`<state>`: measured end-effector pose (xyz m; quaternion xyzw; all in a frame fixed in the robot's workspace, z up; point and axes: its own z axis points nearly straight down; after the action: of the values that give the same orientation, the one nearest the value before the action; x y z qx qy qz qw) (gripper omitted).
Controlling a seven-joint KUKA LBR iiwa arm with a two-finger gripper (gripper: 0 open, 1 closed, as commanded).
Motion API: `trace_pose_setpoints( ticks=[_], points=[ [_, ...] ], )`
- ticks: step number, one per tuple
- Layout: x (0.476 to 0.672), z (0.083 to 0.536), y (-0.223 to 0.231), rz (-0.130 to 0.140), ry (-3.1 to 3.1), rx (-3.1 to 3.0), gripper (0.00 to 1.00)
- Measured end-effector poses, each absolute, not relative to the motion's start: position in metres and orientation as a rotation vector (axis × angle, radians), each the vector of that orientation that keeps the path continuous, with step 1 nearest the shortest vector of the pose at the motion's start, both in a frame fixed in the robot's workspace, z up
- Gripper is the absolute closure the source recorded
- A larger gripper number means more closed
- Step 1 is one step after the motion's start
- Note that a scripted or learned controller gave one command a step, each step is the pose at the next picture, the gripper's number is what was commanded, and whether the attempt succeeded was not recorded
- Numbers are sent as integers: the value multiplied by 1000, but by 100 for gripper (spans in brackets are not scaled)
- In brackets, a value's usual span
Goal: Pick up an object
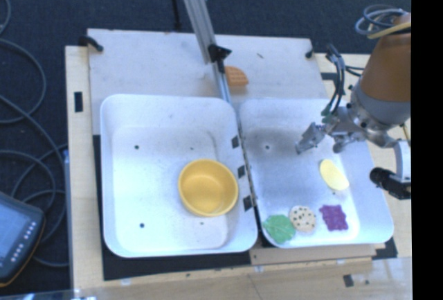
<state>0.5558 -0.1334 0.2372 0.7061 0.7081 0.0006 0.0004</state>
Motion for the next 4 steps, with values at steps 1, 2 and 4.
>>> trace_pose_setpoints(
  ticks=[1,2,4],
  points=[
    [556,237,-134,3,2222,2219,0],
    [557,175,-131,-7,2222,2225,0],
    [549,100,-135,-3,2218,2222,0]
  ],
)
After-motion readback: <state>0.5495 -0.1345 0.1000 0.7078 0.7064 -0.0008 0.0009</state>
